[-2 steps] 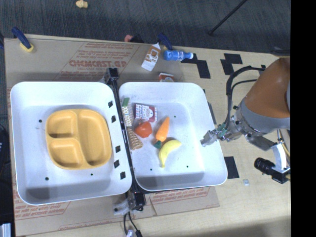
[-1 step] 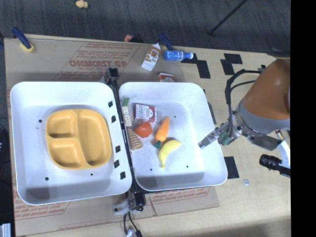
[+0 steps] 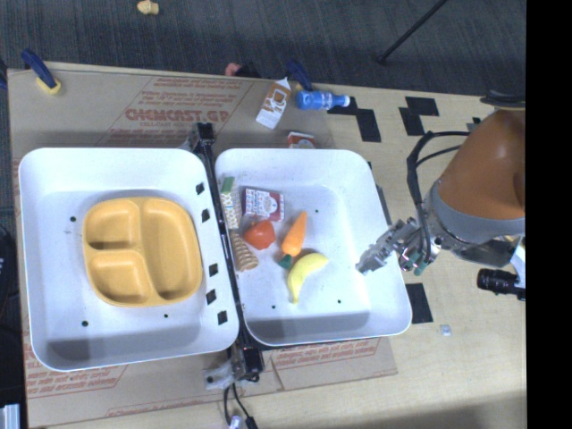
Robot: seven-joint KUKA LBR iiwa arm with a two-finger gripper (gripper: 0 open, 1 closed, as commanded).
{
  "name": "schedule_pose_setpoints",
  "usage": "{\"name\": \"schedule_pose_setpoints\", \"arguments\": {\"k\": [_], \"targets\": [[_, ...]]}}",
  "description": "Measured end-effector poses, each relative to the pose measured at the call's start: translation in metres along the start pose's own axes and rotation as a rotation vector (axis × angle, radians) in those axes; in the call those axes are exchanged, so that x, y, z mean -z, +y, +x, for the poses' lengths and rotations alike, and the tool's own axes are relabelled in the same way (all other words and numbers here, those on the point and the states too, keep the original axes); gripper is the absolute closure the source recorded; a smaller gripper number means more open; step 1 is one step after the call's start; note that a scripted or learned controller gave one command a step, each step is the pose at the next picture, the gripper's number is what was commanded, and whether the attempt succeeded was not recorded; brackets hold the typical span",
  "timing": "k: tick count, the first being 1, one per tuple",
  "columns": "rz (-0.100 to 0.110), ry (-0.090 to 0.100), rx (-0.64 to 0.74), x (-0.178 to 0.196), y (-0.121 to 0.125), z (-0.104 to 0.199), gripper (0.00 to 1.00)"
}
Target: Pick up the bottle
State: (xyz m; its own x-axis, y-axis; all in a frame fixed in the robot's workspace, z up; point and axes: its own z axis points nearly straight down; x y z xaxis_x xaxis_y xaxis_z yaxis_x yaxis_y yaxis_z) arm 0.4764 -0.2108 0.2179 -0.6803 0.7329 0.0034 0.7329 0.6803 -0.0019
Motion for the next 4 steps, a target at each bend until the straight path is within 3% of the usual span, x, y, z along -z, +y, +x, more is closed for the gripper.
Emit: {"name": "schedule_pose_setpoints", "arguments": {"k": [1, 2, 3, 4], "targets": [[-0.001, -0.005, 0.098, 0.008, 0.0, -0.001, 1.0], [-0.001, -0.006, 0.102, 0.019, 0.001, -0.001, 1.0], [0.0, 0.0, -0.252, -0.003, 0.029, 0.031, 1.0], [-0.001, -0.003, -0.386, -0.002, 0.0, 0.0, 1.0]]}}
